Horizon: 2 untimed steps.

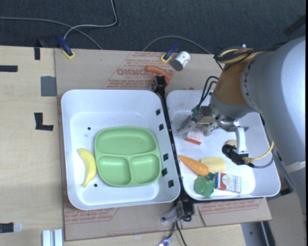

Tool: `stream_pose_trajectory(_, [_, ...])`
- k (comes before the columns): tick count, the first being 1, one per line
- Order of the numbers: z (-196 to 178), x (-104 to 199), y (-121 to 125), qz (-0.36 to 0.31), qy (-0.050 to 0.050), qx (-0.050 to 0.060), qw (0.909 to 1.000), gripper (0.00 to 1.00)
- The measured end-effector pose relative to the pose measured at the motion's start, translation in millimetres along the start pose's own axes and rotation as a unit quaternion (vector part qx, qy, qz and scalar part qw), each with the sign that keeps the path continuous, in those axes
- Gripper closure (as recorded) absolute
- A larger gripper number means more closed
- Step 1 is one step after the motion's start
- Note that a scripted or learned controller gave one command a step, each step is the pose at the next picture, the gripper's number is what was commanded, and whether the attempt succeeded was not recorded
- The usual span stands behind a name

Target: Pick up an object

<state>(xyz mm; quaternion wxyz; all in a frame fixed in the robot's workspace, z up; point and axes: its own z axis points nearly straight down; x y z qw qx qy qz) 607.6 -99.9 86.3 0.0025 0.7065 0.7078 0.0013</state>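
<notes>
Partly arm-hidden: right bin (267, 188), small card (194, 137).

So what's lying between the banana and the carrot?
The green tray sits between the banana and the carrot, plus the bins' adjoining walls, seen from the overhead camera.

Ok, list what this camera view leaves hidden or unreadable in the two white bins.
- Two-finger gripper: finger state unclear, blurred against the right white bin.
- Small red-and-white item: partly under the gripper, identity unclear.
- Small white carton: print too small.
- Right bin's far side: covered by the grey arm.
</notes>
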Motion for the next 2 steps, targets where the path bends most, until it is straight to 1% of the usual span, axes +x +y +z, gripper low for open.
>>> stream_pose_trajectory(1, [-9.4, -0.2, -0.4, 0.0, 0.0, 0.001, 1.0, 1.0])
stream_pose_trajectory(2, [-98.4, 63.9, -48.2, 0.0, 0.001, 0.003, 1.0, 1.0])
